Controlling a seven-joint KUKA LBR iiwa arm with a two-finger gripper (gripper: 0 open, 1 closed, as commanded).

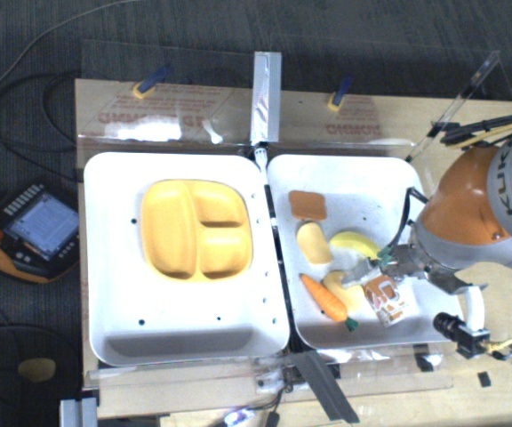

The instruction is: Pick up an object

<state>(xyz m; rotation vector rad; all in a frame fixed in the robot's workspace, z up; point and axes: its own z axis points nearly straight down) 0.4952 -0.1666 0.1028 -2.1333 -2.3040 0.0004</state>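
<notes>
Several small items lie crowded in the right bin (389, 172), and the likeliest target is the orange-and-white packet (386, 299) at the near right of the cluster. It looks like a small crinkled wrapper, orange with white patches, lying tilted on the bin floor. The gripper (389, 263) hangs just above and beside it, at the end of the grey and orange arm (469, 207) that reaches in from the right; whether it is open or closed I cannot tell.

Just left of the packet sit a pale lumpy piece (340, 287) and a carrot (324, 298), touching or nearly so, with a yellow banana-like piece (356, 243), a pale egg-shaped piece (314, 243) and a brown slab (308, 205) farther back.

Because the things crowd together, the risk is that a descent nudges a neighbour, or pinches only a loose corner of the wrapper, which may slip free on lifting.

Well apart, the left bin (105, 265) holds a yellow divided tray (196, 228).
</notes>
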